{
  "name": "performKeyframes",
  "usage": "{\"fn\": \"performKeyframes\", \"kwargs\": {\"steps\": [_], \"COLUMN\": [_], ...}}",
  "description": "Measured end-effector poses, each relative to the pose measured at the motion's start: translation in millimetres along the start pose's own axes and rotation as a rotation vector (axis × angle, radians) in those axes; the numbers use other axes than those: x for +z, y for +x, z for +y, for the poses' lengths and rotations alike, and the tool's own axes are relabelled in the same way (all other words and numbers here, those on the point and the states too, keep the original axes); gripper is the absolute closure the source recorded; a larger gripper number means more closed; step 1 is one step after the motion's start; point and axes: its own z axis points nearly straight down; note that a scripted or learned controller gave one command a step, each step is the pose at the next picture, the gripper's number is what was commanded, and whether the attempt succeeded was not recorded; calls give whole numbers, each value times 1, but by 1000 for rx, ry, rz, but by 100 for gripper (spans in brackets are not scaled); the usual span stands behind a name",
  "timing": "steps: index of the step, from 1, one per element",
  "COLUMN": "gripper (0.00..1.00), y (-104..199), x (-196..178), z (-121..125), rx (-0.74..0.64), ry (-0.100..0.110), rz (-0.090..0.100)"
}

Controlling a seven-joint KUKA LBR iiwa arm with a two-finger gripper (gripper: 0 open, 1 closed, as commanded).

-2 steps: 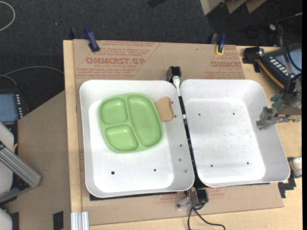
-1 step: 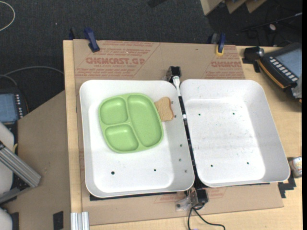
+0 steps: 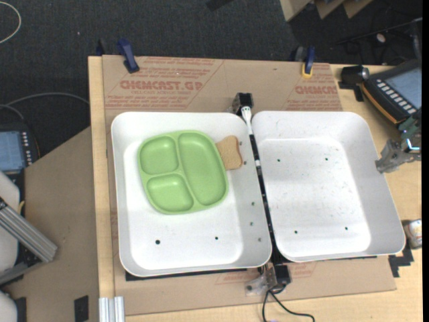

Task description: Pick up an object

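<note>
A light green divided plate (image 3: 182, 172) lies in the left bin (image 3: 134, 247), toward its back. A small tan flat piece (image 3: 230, 153), like a slice of toast, rests against the plate's right rim near the bin's right wall. My gripper (image 3: 397, 153) hangs at the far right, just outside the right edge of the right bin (image 3: 322, 180), well away from both objects. Nothing shows in its grasp.
The two white bins sit side by side on a brown board (image 3: 167, 79) held by blue clamps at the back. A black device with a screen (image 3: 395, 92) lies at the back right. Cables run along the seam between the bins.
</note>
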Motion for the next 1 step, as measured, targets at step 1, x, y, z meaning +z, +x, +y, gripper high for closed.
{"fn": "performKeyframes", "kwargs": {"steps": [1], "gripper": [100], "y": [-14], "x": [-86], "z": [36], "rx": [-1], "ry": [-20], "rz": [-8]}}
